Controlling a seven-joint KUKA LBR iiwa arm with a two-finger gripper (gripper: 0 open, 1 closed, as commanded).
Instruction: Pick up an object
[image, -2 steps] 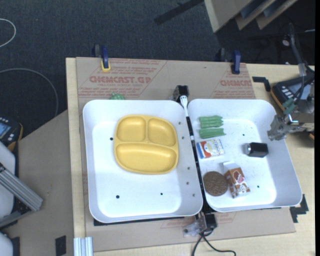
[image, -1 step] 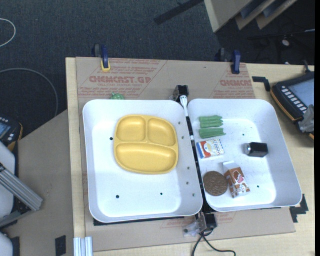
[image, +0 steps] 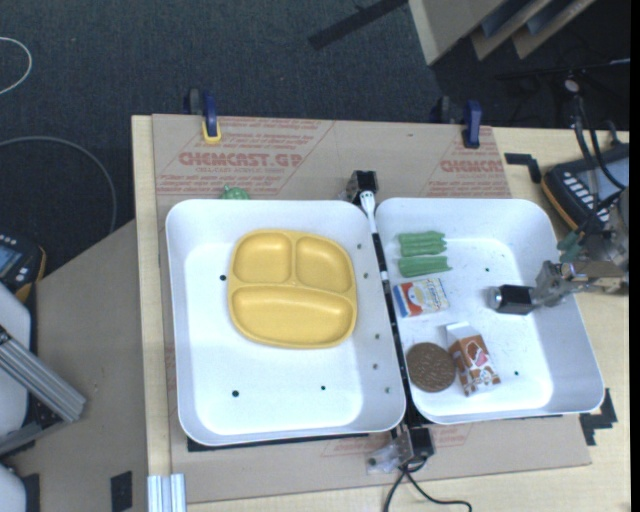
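At frame right, the gripper (image: 548, 283) hangs over the right bin (image: 520, 225), claw state impossible to tell. Left of it lie green pods (image: 421, 252), a white packet (image: 421, 297), a brown cookie (image: 431, 366) and a snack wrapper (image: 474, 363).

This is a robotics lab test bench: a paper-masked sheet (image: 250, 150) printed CHEMCAST GP, pinned by blue clamps (image: 209, 108), carries two white bins (image: 180, 300) side by side. Thin cables (image: 31, 61) loop over dark carpet (image: 100, 90) near an aluminium extrusion (image: 42, 377).

Dark carpet (image: 80, 90); pale bench (image: 105, 300); brown board (image: 300, 150); blue clamps (image: 209, 108).
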